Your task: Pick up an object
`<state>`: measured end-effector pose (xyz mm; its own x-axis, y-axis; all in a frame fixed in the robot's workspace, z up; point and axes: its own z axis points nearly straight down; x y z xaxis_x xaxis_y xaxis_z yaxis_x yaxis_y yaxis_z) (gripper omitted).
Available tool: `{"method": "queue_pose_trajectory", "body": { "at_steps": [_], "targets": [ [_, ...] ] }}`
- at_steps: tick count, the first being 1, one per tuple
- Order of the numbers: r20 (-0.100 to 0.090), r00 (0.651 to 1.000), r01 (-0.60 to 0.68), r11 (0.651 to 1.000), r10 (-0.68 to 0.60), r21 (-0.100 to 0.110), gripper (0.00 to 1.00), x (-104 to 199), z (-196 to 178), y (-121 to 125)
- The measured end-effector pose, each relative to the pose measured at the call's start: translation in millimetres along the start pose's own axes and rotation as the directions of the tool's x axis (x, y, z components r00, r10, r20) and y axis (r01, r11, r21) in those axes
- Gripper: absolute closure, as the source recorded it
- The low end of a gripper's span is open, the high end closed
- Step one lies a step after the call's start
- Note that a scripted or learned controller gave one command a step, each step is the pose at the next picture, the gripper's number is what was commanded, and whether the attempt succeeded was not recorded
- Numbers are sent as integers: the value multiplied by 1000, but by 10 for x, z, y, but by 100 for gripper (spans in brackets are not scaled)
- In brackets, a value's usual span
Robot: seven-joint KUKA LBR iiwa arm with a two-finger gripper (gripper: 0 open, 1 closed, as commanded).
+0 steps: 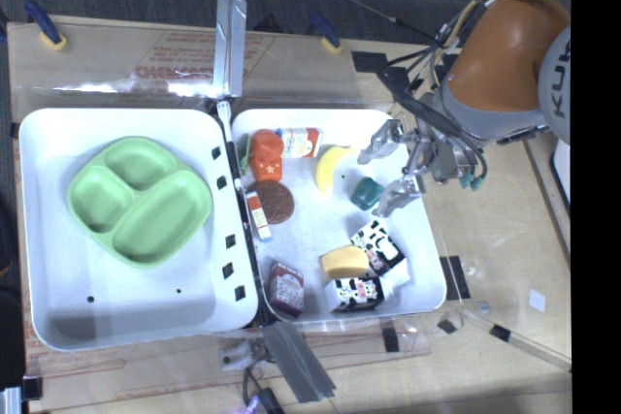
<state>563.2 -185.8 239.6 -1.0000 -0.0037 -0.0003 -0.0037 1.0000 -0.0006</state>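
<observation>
Nearest the camera, along the front wall of the right bin (427, 291), sat a dark red packet (285, 287), a yellow wedge of cheese (344, 261) and two black-and-white patterned cartons, one (356, 293) just below the cheese and the other (378, 245) touching it on the right. Beside this bin, the left bin (39, 208) carried a green divided plate (141, 199) lying flat, well apart from the other things. Further back in the right bin lay a brown round cookie (276, 202), with a thin red and white stick (257, 214) against the dividing wall just left of it. A small teal cup (366, 193) stood near the right wall, and a yellow banana (331, 168) lay just left of it. Behind those, an orange carton (267, 156) stood upright and a white can with a red label (299, 143) lay on its side next to it. The tool (395, 172) hung over the right part of this bin, its two fingers (380, 143) spread apart with nothing between them; the teal cup sat just below and between the fingertips, though contact could not be judged. The grey arm with its orange band (505, 53) reached in across the desk (505, 238) from the right.
</observation>
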Motion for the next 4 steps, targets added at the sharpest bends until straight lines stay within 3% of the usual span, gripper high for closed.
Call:
{"method": "queue_pose_trajectory", "body": {
  "at_steps": [1,2,3,4],
  "targets": [
    [4,946,-324,946,324,0,0,-154,1457,-52],
    [-4,942,-336,942,336,-3,0,-196,1481,697],
    [0,943,-332,943,332,0,100,-207,1371,684],
    [-4,843,-537,843,538,5,100,-723,1426,849]
  ]
}}
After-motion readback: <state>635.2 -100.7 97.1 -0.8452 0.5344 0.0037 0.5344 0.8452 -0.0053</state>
